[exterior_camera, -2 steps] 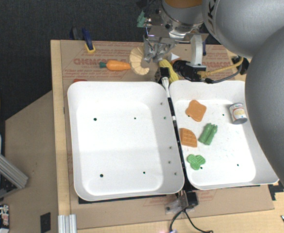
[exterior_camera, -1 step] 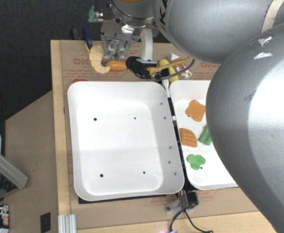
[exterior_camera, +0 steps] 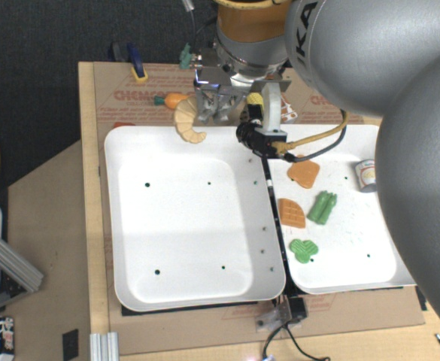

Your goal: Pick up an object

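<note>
Croissant sits on the back rim of the left bin, just beside my tool, likely for a grab; I cannot tell its grip.

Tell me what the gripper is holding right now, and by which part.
It cannot be told. The gripper sits at the left bin's far rim beside a croissant-shaped toy, but a grasp on it is not visible.

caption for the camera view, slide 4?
Grey arm's pincer at the left white bin's far rim beside a tan croissant-shaped toy.
</note>
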You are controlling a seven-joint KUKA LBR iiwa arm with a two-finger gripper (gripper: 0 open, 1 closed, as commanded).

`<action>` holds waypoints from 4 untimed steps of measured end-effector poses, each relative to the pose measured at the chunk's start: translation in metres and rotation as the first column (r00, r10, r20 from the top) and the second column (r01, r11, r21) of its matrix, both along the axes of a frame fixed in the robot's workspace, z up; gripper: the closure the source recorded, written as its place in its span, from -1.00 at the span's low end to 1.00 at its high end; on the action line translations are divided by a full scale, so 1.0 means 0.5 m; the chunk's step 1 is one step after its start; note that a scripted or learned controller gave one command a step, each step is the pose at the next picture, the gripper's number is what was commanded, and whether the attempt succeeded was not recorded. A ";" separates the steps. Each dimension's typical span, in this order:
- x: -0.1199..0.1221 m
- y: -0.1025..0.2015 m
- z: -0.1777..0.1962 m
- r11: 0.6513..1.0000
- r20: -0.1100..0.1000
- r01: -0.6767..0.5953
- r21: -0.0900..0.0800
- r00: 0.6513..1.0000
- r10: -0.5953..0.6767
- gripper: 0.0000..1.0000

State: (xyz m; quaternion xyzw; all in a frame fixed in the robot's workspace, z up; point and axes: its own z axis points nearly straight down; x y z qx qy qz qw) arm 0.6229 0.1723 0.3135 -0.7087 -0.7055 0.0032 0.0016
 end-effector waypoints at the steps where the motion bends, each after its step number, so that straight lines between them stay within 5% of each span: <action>1: -0.038 0.112 0.154 1.000 0.015 -0.011 0.007 1.000 0.011 1.00; 2: -0.257 0.107 0.126 1.000 -0.001 -0.010 0.003 1.000 0.010 1.00; 3: -0.288 0.104 0.465 1.000 0.026 -0.008 0.013 1.000 0.007 1.00; 4: -0.288 0.105 0.443 1.000 0.006 -0.006 0.002 1.000 0.006 -1.00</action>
